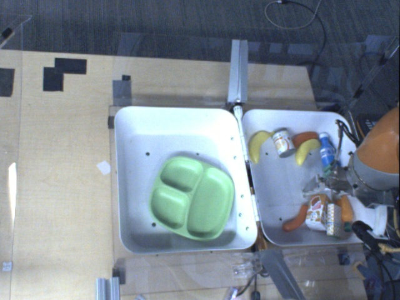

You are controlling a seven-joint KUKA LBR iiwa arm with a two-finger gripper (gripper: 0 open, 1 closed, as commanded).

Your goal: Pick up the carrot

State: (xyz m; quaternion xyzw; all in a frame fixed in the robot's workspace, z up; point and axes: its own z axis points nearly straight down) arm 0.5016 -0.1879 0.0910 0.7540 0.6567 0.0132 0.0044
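The right bin [275, 186] holds the clutter. An orange tapered piece that looks like the carrot [345, 209] lies near the bin's front right corner, partly tucked under the arm's wrist. My gripper [327, 181] hangs low over the right side of this bin, just above and left of the carrot, beside a blue can [325, 152]. The grey arm with its orange band [381, 145] comes in from the right and hides the bin's right rim.
A printed snack packet [320, 215] and a reddish sausage [294, 220] lie by the carrot. At the bin's back are a yellow banana [258, 144], a tin can [282, 142], a red-orange sausage [306, 136] and a yellow piece [305, 150]. The left bin [134, 167] holds a green divided plate [192, 196].
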